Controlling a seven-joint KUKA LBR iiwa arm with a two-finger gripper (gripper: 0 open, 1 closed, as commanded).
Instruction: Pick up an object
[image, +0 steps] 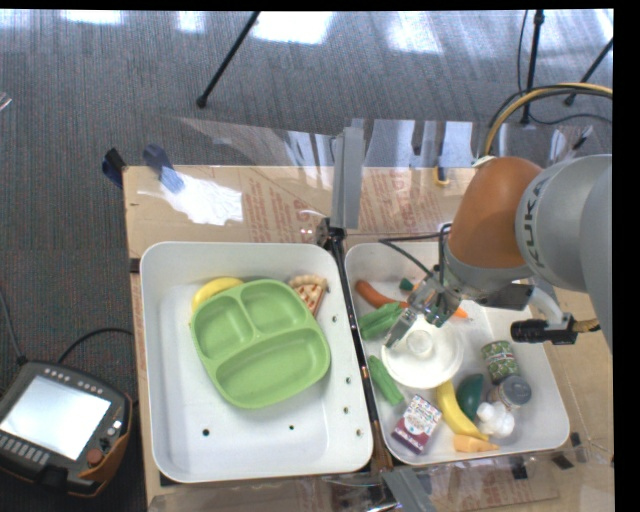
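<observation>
Camera view looks down at a slant on the table (140, 215), which carries two shallow white bins side by side; the left bin (170, 420) holds a green divided tray (262, 342), with a yellow banana-like piece (212, 290) and a pizza slice toy (312, 292) touching its upper edge and partly hidden by it; the right bin (545, 420) holds a white plate (440, 368) with a small white cup (419, 344) on it, a sausage (372, 293) near the top wall, a green pepper-like piece (378, 321) beside it, a green pod (385, 380) left of the plate, a small red and white carton (416, 423) at the near wall, a yellow banana (457, 410), a dark green piece (470, 393), a green-labelled can (498, 358) and a pale fuzzy clump (497, 419); the grey arm (560, 225) with its orange band reaches in from the right, and the gripper (412, 322) hangs over the upper left rim of the plate, just above the cup; whether the jaws are apart or together I cannot tell, as the metal parts blur together against the white plate, and no object can be seen between them.
</observation>
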